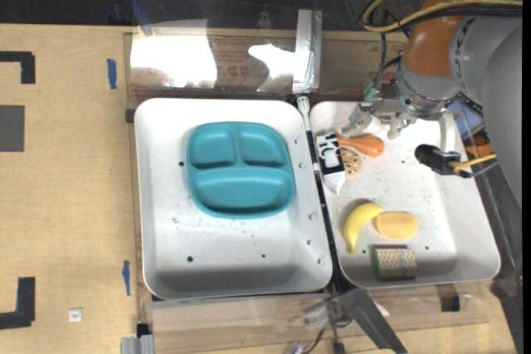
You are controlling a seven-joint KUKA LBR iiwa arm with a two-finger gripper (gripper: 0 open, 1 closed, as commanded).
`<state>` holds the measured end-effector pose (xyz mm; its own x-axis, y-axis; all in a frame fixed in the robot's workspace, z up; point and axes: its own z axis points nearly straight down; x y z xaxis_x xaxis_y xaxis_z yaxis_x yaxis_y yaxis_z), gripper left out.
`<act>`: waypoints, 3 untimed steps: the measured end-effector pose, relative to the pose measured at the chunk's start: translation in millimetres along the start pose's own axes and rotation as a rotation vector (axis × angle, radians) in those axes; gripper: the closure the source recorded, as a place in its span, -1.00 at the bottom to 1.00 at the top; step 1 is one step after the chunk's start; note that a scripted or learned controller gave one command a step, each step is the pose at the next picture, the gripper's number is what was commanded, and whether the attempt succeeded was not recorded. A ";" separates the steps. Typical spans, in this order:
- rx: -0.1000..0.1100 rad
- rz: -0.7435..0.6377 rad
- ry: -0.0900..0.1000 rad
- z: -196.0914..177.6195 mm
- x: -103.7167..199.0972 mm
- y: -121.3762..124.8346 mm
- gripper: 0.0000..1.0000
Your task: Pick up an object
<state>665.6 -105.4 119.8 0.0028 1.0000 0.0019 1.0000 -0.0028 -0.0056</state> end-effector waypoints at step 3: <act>-0.013 -0.063 0.000 -68.9 56.8 -73.1 1.00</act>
<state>593.1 -48.6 189.2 -0.0604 0.9982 0.0018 0.9981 0.0604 0.0074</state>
